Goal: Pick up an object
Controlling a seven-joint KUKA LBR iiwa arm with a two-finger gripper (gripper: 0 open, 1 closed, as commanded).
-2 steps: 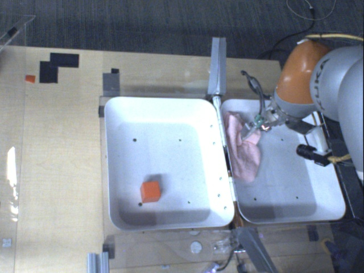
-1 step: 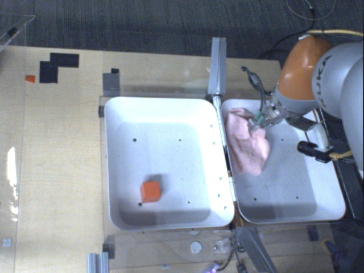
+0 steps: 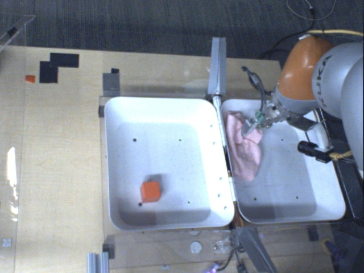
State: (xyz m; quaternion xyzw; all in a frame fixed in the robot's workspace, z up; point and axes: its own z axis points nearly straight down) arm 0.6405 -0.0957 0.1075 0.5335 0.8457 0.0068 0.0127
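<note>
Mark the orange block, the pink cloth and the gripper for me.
orange block [image 3: 151, 191], camera view, middle of its top face.
pink cloth [image 3: 244, 152], camera view, centre of the crumpled fabric.
gripper [image 3: 257, 120], camera view, at its fingertips over the cloth's upper end.

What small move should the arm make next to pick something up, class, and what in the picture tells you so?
Probably a short, slow lift straight up. The hand sits at the upper edge of the pink cloth in the right bin, and the cloth looks bunched up toward it. A lift would show whether the cloth comes along; the grip itself cannot be confirmed here.
</note>
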